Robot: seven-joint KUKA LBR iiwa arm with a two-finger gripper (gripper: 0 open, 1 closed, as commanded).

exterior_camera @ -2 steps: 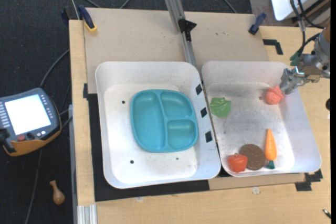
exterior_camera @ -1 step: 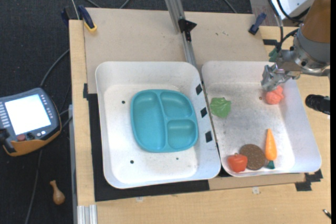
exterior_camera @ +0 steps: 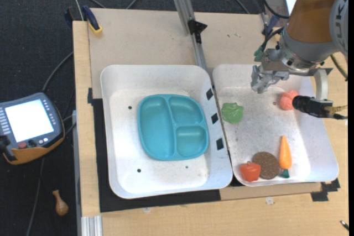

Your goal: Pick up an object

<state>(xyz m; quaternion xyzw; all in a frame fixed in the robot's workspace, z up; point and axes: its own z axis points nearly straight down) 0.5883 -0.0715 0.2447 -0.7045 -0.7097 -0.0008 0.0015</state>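
In left bin (exterior_camera: 119, 119): blue tray (exterior_camera: 172, 126).

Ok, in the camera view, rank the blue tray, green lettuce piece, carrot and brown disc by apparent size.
Largest to smallest:
1. blue tray, by far
2. brown disc
3. green lettuce piece, close to the disc, so that order is unsure
4. carrot, longish but thin

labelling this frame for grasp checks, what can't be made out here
- Claw, camera view: small and dark against the right bin; open or shut cannot be told.
- Teal item: mostly hidden behind the carrot and the brown disc.
- Pink object: too small and soft to identify.
- Arm: cut off by the top and right edges.
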